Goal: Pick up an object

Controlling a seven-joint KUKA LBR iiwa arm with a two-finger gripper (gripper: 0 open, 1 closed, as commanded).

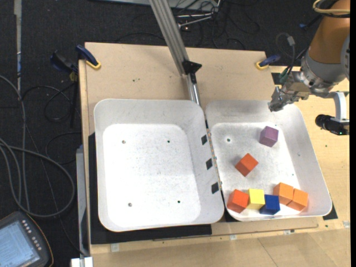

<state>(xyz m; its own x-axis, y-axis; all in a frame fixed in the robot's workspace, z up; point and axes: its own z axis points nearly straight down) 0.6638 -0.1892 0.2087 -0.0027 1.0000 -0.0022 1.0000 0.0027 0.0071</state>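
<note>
Hovering over right bin's (311, 149) 1 o'clock corner, hand (276, 105) grip state unclear; purple cube (268, 136) sits just at its 6 o'clock.

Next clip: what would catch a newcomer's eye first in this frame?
Probably the small coloured cubes in the right white plastic bin: a purple cube and an orange cube apart in the middle, and a row of orange, yellow and blue ones along its near edge. Next, the grey arm's gripper over that bin's far right corner.

Arm (328, 43) bent, wrist angled down-left
</note>
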